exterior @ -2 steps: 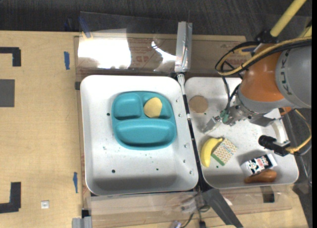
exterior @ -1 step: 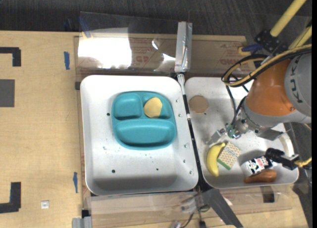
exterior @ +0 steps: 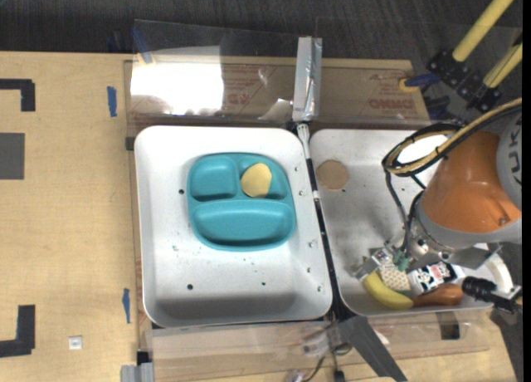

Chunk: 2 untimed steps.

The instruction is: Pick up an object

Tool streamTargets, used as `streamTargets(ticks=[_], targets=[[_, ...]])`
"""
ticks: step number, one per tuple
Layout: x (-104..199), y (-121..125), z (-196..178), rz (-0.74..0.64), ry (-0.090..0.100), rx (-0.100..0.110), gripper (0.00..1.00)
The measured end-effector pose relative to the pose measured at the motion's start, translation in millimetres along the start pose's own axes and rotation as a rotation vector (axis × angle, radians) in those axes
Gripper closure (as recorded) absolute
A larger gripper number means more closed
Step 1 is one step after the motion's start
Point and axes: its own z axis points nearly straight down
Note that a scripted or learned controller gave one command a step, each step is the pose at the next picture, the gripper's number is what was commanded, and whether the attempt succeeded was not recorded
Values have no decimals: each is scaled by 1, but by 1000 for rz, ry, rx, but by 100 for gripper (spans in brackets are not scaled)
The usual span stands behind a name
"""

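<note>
My gripper [exterior: 397,261] is low in the right bin [exterior: 365,156], near its front edge, right above a small heap of objects. A yellow banana [exterior: 385,291] lies just under and in front of it. Beside the banana sit a small black, white and red packet [exterior: 431,275] and an orange carrot-like piece [exterior: 441,295]. The gripper touches or nearly touches the heap; I cannot make out whether anything is in its grasp. A tan round disc [exterior: 333,174] lies at the bin's back left.
The left bin [exterior: 166,272] bears a teal divided plate [exterior: 241,224] with a yellow lump [exterior: 255,179] in its upper right compartment. The arm's orange band [exterior: 469,189] and looped cables [exterior: 415,156] hang over the right bin's right half. A clear panel stands behind both bins.
</note>
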Motion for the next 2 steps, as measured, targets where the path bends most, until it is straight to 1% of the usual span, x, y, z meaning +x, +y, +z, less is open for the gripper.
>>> streamTargets(ticks=[1, 2], targets=[[-2, 3, -12, 2, -7, -8, 100], [30, 75, -100, 41, 2, -2, 100]])
